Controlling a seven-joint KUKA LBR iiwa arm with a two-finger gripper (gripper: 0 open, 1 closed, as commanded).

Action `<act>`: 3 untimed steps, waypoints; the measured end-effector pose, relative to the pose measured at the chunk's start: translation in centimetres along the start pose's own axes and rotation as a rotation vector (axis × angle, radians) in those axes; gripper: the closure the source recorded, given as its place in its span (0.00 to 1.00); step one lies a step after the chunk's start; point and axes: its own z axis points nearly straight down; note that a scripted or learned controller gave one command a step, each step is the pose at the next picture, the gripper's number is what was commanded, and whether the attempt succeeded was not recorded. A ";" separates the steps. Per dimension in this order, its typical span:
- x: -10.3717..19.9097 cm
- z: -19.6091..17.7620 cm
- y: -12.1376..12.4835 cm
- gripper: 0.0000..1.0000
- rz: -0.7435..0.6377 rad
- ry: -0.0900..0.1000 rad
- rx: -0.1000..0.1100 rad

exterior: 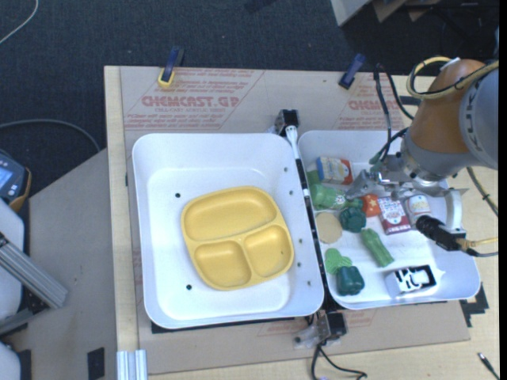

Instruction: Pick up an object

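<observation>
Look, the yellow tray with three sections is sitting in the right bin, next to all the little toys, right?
Not quite. The camera view shows the yellow tray with three sections in the left bin, by itself. The little toys, like the green cylinder, are in the right bin, where the gripper is.

Right bin [467,279] holds small items. Far left: a white packet [333,169]. Centre: a red carton [390,214], lying flat. Beside it, a green cylinder [377,248], tilted. Near left: a dark green block [348,279]. Near right: a black-and-white box [413,279].
</observation>
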 end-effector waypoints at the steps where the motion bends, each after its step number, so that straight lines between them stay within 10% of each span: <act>1: -0.5 1.5 0.6 0.00 0.002 -0.002 -0.015; 2: -0.3 0.6 0.5 1.00 0.001 0.000 -0.015; 3: 0.3 -5.3 0.1 1.00 -0.003 0.007 -0.004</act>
